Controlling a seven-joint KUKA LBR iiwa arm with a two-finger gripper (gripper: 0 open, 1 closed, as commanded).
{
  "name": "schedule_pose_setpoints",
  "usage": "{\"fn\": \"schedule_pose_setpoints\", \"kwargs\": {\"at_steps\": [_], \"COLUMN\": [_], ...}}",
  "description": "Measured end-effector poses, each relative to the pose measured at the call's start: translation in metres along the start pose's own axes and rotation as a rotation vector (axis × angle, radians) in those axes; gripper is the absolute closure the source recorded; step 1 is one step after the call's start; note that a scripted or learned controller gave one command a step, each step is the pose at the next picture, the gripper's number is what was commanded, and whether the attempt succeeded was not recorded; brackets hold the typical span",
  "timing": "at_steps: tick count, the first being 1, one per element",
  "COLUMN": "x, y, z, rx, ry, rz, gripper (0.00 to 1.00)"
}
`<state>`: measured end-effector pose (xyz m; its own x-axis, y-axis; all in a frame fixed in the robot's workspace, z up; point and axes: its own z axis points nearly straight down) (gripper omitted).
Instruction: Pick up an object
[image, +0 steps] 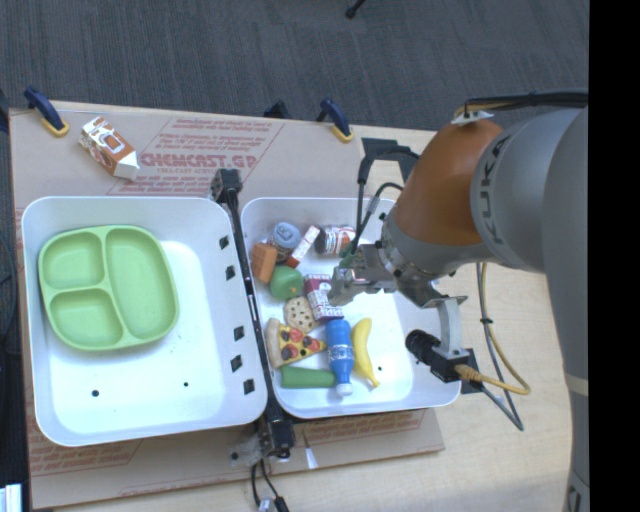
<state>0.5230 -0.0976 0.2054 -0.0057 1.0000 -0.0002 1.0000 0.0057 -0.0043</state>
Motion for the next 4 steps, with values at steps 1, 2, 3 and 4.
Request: {"fn": "schedule_pose_setpoints", "kwargs": {"at_steps": [1, 2, 3, 4], "x": [0.000, -0.037, -0.038, 0.004], "y": [0.000, -0.001, 0.000, -0.029], "z": [0.000, 0.113, 0.103, -0.039], "rx": [-0.001, -0.007, -0.005, -0.006], "ry": [0.000, -0.002, -0.004, 0.000], "rz": [0.000, -0.001, -0.007, -0.001], "gripper": [0.00, 0.00, 1.00, 1.00]}}
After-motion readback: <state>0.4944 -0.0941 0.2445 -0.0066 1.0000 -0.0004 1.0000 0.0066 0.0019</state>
